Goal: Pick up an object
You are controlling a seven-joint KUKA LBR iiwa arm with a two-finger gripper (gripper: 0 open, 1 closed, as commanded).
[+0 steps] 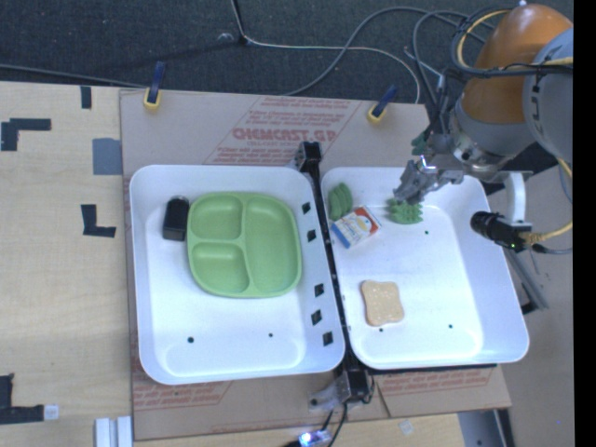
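The gripper sits low over the far edge of the right bin, directly above a small green leafy object that lies against that far edge. Its fingers point down toward the object, but their spread cannot be made out at this slant, and nothing is visibly clamped between them; contact with the green object appears likely but is not certain.

Right bin, other contents: a small white, red and blue packet and a dark green item, both near the far left corner; a tan bread slice toward the near edge, left of centre.

Left bin: a green divided plate at centre, with a black block just beside its left rim.
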